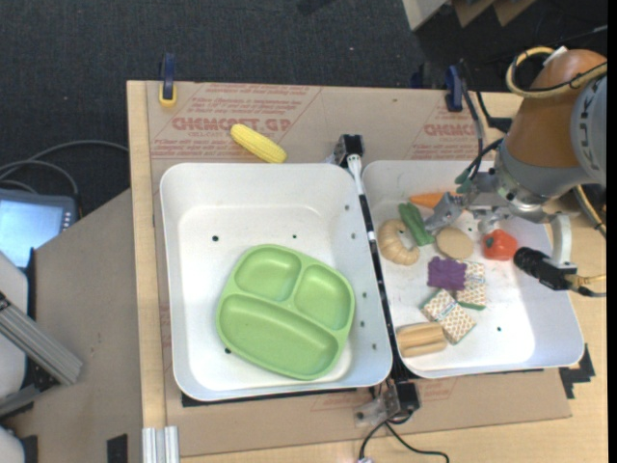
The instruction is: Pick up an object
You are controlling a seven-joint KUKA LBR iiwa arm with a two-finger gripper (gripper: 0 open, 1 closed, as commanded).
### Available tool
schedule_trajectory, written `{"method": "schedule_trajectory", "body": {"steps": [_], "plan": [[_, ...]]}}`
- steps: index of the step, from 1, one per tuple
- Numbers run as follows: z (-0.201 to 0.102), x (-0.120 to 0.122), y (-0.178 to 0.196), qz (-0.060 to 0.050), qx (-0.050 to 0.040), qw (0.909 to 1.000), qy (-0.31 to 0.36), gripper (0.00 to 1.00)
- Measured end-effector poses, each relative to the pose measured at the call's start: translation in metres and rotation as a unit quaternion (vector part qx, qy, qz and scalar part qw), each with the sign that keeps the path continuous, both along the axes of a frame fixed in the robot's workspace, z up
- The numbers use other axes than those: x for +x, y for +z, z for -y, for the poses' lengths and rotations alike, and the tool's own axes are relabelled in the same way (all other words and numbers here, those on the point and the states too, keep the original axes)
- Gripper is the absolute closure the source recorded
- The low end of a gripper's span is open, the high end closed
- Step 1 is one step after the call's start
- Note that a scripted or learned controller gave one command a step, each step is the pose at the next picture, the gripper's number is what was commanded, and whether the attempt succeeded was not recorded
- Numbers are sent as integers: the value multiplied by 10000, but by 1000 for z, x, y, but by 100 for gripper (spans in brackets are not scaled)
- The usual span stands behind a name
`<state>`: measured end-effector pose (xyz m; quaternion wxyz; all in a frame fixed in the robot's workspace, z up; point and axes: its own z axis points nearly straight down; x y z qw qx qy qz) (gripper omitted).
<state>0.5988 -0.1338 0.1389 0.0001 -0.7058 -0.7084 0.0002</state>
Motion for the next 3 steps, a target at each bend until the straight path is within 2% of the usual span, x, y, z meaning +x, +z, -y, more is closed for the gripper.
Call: {"method": "schedule_trajectory", "body": {"steps": [1,2,3], "plan": [[-6,67,-51,-92,-72,9999,-31,0],[1,66,-49,-76,-23,10000,-53,0],[-42,44,-51,14,-3,10000,-11,0]]}}
